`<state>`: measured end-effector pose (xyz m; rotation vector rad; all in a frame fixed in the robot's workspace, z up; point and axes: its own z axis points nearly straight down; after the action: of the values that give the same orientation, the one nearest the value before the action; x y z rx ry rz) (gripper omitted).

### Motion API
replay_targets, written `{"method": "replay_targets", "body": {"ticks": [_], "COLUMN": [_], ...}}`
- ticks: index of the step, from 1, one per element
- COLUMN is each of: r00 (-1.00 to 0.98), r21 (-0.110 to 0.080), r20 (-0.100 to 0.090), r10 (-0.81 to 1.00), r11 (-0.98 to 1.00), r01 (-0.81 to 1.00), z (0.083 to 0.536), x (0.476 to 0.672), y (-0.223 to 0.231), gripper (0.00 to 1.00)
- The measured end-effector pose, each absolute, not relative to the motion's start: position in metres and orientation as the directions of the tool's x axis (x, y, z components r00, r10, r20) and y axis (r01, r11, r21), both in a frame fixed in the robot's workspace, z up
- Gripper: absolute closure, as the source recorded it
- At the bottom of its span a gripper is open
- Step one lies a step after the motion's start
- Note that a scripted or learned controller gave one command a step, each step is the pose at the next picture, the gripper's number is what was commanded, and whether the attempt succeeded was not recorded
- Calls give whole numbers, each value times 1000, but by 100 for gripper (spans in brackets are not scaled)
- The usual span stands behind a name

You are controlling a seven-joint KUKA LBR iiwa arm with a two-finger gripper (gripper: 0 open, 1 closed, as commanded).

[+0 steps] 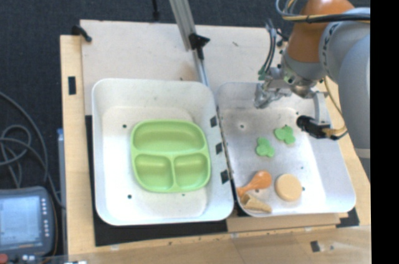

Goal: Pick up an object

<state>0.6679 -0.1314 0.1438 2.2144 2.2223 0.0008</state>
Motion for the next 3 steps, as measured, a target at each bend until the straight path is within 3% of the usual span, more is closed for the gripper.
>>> {"method": "replay_targets", "body": {"ticks": [1, 3], "r00": [-3, -6], "r21": [7, 8], "r20": [-1, -2], "r10": [1000, 1000], "r11": [3, 6], "r01": [1000, 1000], "z": [192, 301], "x": [677, 675], "y": [-132, -134], "gripper": [100, 100]}}
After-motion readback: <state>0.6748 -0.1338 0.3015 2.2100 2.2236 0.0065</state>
